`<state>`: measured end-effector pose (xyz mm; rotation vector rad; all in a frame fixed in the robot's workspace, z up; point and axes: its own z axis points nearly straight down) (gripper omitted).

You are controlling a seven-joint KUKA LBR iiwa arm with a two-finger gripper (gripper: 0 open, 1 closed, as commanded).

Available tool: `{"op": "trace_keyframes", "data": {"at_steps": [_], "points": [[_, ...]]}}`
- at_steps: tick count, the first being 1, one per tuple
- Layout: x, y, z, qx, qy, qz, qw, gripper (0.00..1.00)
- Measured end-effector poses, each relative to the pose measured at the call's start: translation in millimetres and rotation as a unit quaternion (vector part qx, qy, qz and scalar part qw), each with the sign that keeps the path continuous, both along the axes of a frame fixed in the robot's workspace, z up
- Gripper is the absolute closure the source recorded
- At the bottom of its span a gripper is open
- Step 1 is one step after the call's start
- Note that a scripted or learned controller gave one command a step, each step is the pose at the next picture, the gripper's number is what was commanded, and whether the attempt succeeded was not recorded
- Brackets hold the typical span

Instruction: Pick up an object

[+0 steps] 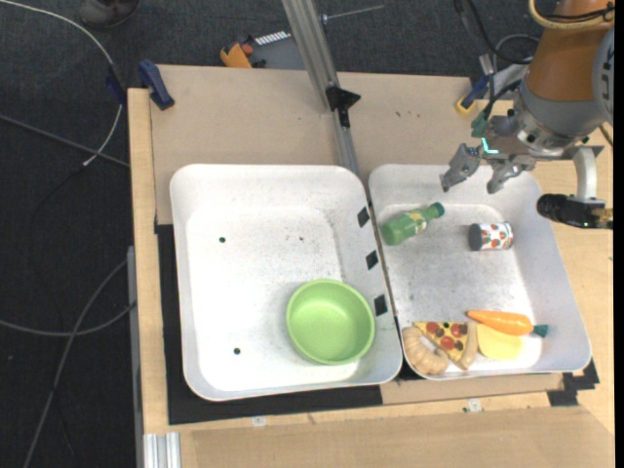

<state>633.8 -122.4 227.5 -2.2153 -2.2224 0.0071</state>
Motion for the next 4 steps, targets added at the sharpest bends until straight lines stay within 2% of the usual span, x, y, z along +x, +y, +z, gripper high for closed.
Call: {"op": "trace_keyframes", "data": {"at_steps": [1,2,3,4], "points": [[0,0,0,0.0,0.0,0.0,1.0,0.0],[6,-5,-52,0.0003,0.002,0.0,1.0,0.0],[11,2,-113,0.0002,-0.001,0.0,1.0,0.0],[12,3,-119,-0.0003,-0.003,0.0,1.0,0.0]]}}
